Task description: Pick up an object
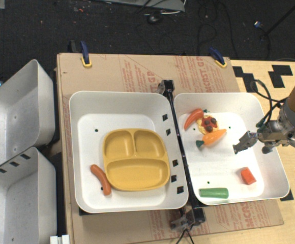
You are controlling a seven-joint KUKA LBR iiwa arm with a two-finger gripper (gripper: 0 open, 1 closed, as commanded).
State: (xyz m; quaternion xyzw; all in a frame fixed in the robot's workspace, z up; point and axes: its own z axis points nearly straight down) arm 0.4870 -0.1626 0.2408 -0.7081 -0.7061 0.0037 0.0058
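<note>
- Camera view: the worktop (137,67) bears two white bins side by side, the left bin (81,136) at nine o'clock of the right bin (249,105).
- In the left bin, a yellow divided plate (136,159) lies at the middle, with a sausage (101,179) just beside its eight o'clock edge.
- In the right bin, a red chili (193,118), a small pastry with dark berries (208,122) and a carrot (212,136) cluster near eleven o'clock.
- An orange block (247,176) sits toward four o'clock; a green cucumber piece (213,192) lies at six o'clock.
- The gripper (241,144) hangs over the right bin's three o'clock side, between the carrot and the orange block, touching neither.
- Whether its fingers are spread or closed I cannot tell; nothing is visible between them.
</note>
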